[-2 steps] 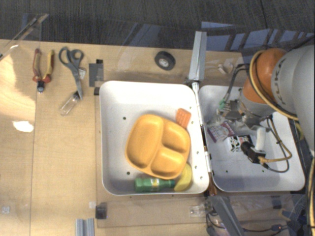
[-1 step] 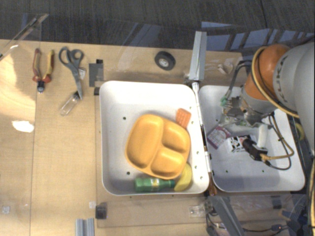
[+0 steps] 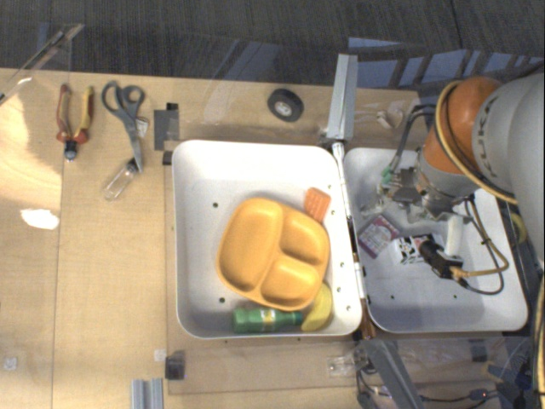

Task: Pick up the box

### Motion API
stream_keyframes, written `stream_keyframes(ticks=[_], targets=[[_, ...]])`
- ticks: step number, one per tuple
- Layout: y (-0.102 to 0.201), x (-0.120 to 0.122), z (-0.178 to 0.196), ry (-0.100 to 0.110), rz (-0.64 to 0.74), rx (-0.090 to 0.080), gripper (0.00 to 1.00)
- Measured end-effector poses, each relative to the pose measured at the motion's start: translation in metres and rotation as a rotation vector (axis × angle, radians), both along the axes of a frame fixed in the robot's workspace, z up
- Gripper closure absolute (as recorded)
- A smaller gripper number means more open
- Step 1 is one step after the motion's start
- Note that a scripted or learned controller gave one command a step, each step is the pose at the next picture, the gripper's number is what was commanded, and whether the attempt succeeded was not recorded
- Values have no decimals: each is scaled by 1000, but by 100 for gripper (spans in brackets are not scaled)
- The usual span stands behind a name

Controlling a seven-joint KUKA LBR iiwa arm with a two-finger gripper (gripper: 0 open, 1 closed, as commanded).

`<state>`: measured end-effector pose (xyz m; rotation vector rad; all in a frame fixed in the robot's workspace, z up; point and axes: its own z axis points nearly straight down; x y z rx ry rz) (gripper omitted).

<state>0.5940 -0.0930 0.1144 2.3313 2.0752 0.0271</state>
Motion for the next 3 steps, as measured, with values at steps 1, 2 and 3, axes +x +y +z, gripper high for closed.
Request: stream_keyframes(ticks=[1, 2, 3], targets=[[0, -73, -24, 10, 95, 0, 0], [-1, -70, -12, 1, 96, -4, 100], [53, -48, 101, 19, 203, 1, 100]])
